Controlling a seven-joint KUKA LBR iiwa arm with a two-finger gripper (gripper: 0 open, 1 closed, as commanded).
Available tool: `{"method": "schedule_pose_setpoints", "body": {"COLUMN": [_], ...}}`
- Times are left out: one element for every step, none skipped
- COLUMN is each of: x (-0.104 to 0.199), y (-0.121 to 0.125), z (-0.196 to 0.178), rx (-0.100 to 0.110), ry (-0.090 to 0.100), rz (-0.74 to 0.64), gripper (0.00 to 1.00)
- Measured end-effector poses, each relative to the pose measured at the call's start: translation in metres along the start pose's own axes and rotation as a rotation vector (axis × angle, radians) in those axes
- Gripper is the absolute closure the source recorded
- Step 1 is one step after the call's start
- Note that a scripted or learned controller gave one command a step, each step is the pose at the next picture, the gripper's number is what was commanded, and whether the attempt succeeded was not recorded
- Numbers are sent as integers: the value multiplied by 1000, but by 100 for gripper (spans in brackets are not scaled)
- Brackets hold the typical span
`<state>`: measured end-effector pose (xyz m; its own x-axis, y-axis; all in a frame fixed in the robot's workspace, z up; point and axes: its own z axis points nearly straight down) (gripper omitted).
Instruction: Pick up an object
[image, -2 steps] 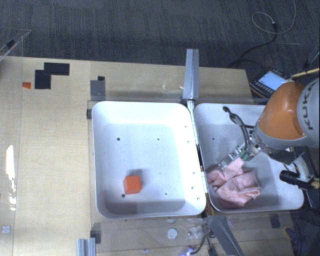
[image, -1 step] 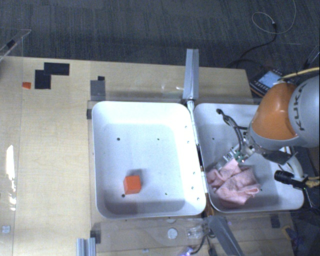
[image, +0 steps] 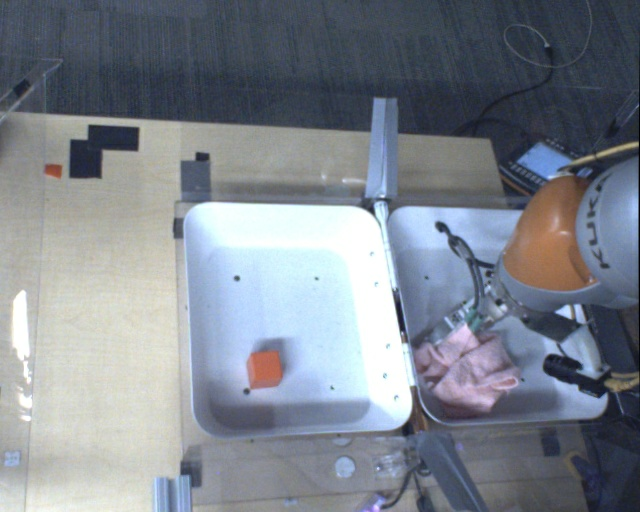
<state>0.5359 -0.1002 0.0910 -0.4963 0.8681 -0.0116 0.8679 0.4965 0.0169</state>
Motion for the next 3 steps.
{"method": "schedule_pose_setpoints", "body": {"x": [25,-22,-13], "y": [31,-58,-44], "z": [-96,-7,-154], "rx": [9,3,9], "ry": [5,-2,3], "rz": [160,103,193], "gripper": [0,0,0]}}
